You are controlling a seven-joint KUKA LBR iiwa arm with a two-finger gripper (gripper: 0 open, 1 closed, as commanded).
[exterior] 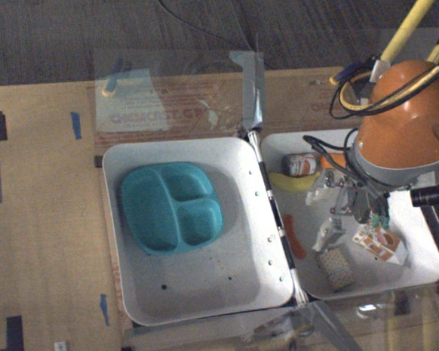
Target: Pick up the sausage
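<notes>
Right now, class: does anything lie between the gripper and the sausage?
Nothing visible does. The sausage lies by the right bin's left wall; the gripper hangs just to its right, with bare bin floor between them.

Wooden bench (43, 245), dark, perhaps carpeted floor (57, 40)

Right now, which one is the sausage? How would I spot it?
Look in the right bin, along its left wall beside the divider. The sausage is the thin red stick lying there, below the yellow banana. Nothing else near it is red and long.
</notes>
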